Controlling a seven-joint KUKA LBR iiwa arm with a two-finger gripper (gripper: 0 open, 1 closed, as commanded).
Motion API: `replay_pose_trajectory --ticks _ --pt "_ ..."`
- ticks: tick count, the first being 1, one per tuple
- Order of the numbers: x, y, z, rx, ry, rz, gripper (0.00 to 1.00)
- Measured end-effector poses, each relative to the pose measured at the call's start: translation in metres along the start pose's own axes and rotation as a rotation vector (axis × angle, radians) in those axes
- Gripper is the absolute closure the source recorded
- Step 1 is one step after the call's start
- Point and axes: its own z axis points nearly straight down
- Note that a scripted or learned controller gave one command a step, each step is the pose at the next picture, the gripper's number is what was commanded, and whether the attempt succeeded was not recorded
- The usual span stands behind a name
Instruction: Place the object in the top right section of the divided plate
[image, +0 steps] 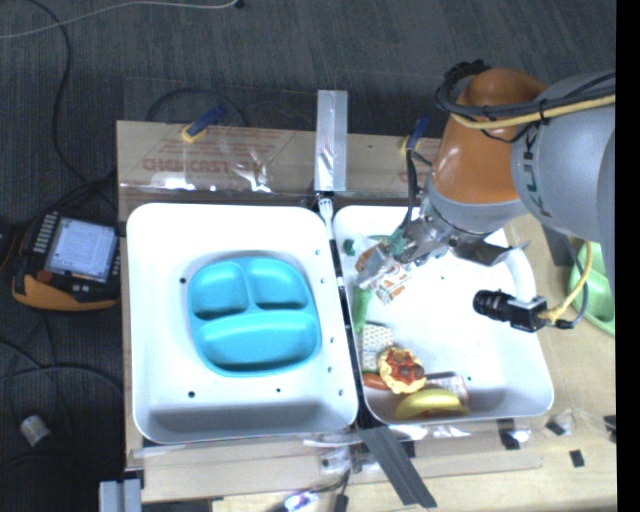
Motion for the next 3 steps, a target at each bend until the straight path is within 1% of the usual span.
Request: replay_pose_trajectory --ticks 1,2,3 --pt "0.052 -0.064 0.037 0.002 0.006 0.044 1.00" --pt "0.141 -0.034 0.052 0.002 0.005 -0.099 1.00" --pt "0.165 -0.024 0.008 0.002 -0.003 0.519 1.00"
